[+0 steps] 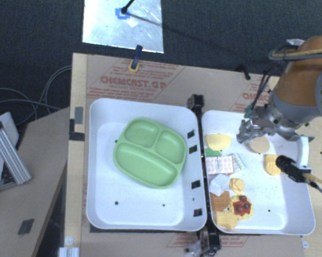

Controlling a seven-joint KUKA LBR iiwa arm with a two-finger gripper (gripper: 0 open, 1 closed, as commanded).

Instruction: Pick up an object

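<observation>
A pale round piece [259, 144] lies near the far edge of the right bin [288, 207], and the gripper [247, 135] sits low right at its left edge, so close that from where I stand the two seem to touch. Whether the gripper is open or closed I cannot tell; the view is too dark and crowded there, and nothing shows as held. The grey arm [306, 81] comes in from the right and bends down over that corner.

Just to the left of the gripper lies a soft yellow piece [218, 141]. To the right, nearer me, is an orange-yellow piece [270, 164]. Toward the bin's middle rests a printed packet [222, 164], with a white scrap [219, 184] and a small yellow bit [236, 185] below it. At the near left corner lie a tan waffle-like piece [220, 202] and a yellow piece with red spots [242, 206], side by side.

The left bin [105, 204] holds a green divided plate [149, 152], lying flat near its centre. Both bins rest on a cardboard sheet [153, 80].
</observation>
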